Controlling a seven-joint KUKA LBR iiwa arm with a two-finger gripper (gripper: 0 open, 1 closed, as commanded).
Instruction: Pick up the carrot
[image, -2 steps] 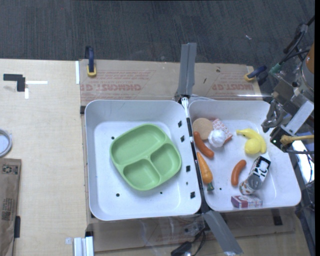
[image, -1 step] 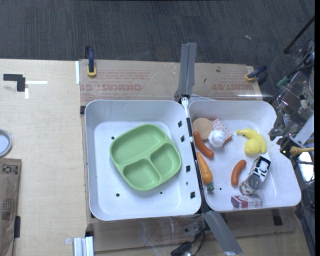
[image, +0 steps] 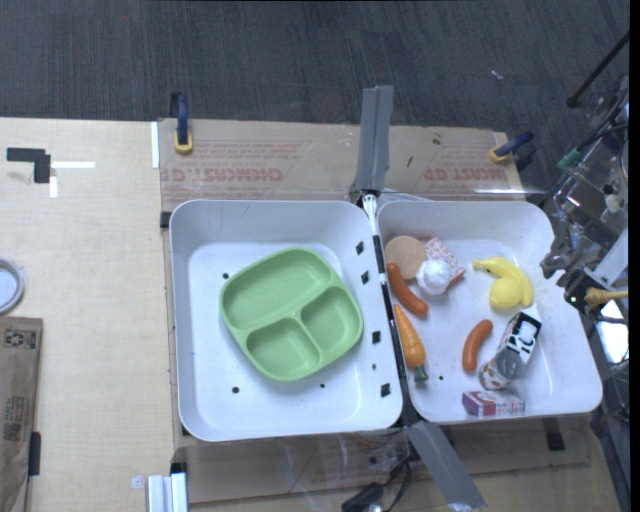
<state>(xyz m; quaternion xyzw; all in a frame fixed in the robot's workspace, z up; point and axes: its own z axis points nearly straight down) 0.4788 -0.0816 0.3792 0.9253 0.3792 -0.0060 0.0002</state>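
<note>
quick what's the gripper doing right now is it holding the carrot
Gripper: at the right edge of the right bin; open or closed cannot be told. The carrot lies in that bin by its left wall, not held.

You see the carrot (image: 408, 340) lying against the left wall of the right bin (image: 560, 400), just below a sausage (image: 407, 291). Right of the carrot lies another sausage (image: 477, 344), then a crushed can (image: 511, 349).

One fixed camera looks down at a slant from the near side, high enough to take in both white bins (image: 185, 300) side by side.
</note>
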